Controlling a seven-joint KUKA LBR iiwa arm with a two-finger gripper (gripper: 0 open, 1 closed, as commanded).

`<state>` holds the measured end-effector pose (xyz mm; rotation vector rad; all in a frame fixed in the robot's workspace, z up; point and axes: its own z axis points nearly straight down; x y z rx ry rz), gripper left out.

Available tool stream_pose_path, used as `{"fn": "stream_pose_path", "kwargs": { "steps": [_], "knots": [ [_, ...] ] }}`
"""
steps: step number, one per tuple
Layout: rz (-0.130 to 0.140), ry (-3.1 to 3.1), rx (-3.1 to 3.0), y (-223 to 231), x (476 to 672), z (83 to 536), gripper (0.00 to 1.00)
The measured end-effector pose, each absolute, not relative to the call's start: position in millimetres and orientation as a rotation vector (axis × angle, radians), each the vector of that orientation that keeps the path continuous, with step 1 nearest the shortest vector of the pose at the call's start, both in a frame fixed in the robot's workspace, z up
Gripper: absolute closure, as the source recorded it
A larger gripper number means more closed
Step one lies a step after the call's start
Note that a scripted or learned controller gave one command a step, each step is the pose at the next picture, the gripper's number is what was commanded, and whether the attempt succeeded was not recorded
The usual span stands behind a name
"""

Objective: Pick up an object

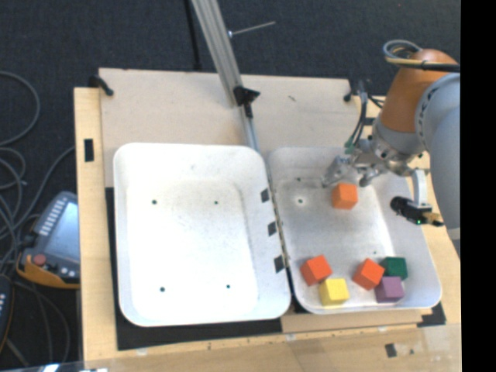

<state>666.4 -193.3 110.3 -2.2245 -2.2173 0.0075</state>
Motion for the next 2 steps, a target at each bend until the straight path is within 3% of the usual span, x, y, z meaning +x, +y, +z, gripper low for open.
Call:
{"fn": "stream_pose_path", "kwargs": {
  "steps": [1, 2],
  "knots": [
    [0.002, -2.221, -2.224, -180.8, 637.3, 96.6, 0.0],
    [-0.002, -2.22, -2.229, -181.8, 638.3, 108.6, 1.0]
  ]
}}
